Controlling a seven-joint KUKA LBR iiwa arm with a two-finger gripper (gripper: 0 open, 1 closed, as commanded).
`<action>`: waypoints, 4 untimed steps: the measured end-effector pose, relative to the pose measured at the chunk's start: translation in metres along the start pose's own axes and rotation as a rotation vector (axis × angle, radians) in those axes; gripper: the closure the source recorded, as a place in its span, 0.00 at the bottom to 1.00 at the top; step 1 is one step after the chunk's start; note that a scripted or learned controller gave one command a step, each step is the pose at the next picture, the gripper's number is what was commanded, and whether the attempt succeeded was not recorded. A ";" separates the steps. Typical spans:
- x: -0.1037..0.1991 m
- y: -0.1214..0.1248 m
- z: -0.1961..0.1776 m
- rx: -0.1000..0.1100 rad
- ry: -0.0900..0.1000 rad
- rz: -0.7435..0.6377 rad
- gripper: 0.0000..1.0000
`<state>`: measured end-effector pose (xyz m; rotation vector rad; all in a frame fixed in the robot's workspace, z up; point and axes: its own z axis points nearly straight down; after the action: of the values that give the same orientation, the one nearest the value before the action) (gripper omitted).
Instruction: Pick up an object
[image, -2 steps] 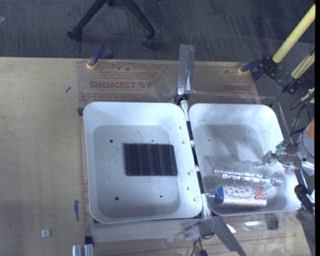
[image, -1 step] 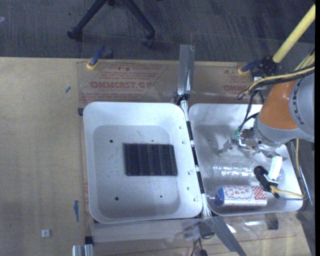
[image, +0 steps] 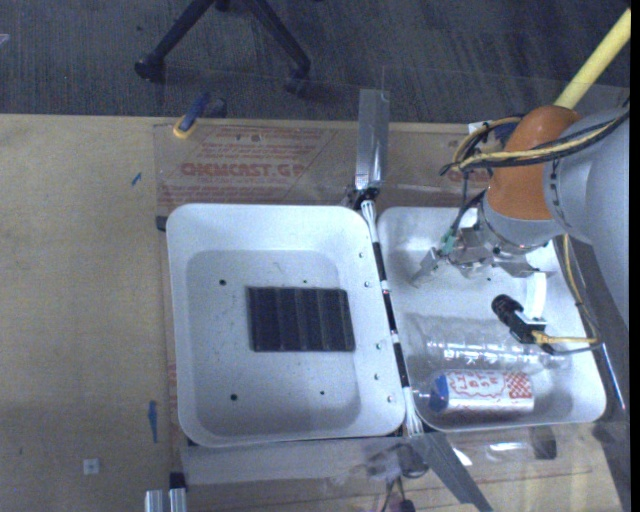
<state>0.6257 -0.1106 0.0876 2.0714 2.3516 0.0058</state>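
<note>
A plastic bottle (image: 485, 390) with a red-and-white label and a blue cap lies on its side along the front wall of the right bin (image: 590, 400). Just behind it lies something of clear plastic (image: 480, 352), hard to make out. My gripper (image: 432, 264) hangs low over the back left part of the right bin, well behind the bottle and apart from it. I see nothing held in it. The grey arm with its orange band (image: 525, 165) comes in from the upper right.
The left bin (image: 200, 240) holds a flat dark ribbed rectangle (image: 300, 319) in its middle. A raised divider (image: 385, 300) runs between the two bins. A metal bracket (image: 370, 140) stands behind them.
</note>
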 end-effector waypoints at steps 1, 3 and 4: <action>-0.017 -0.022 -0.011 0.009 0.003 0.189 0.00; -0.078 -0.019 -0.024 0.006 0.001 0.147 0.00; -0.074 -0.099 -0.033 0.008 0.004 -0.001 0.00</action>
<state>0.5368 -0.1964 0.1202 2.0756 2.3582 0.0006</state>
